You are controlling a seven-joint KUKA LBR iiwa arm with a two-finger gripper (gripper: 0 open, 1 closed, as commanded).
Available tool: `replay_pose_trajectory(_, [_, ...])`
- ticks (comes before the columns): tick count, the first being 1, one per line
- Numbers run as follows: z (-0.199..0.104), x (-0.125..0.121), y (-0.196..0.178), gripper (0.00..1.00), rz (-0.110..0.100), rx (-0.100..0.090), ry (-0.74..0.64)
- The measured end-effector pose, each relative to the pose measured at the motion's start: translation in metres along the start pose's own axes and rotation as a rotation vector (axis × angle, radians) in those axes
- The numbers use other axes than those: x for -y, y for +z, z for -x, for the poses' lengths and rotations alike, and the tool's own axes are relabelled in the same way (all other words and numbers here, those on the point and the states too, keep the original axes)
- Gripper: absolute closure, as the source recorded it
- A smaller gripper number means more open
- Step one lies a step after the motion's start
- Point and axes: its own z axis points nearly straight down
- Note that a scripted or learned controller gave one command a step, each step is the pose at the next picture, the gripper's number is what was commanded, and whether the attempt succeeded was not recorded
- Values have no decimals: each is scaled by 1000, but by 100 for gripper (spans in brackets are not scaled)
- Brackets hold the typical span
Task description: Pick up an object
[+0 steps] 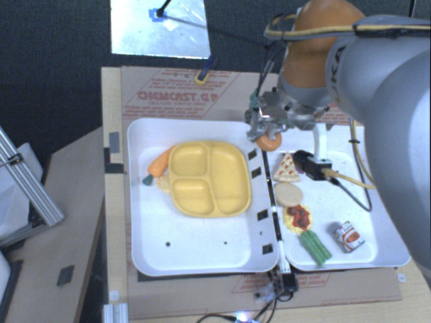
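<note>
Camera view: arm [384, 73] stoops; gripper [264, 130] at orange piece [273, 142]

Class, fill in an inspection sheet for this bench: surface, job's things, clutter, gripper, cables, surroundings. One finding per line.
Surface: left bin and right bin, white, side by side on printed cardboard.
Job's things: right bin holds an orange piece, pizza slice, tan disc, red-and-yellow piece, green piece and small can. Left bin holds a yellow divided plate with a carrot beside it.
Clutter: nothing seen.
Gripper: the gripper is over the orange piece; contact cannot be told.
Cables: wrist cables loop by the orange band; loose wires lie at the front edge.
Surroundings: shiny square sheet behind; metal rail on the left.
</note>
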Motion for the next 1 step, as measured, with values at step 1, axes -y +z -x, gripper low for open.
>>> replay_pose_trajectory(1, [-8, 2, -3, 100, -1, 1, 1])
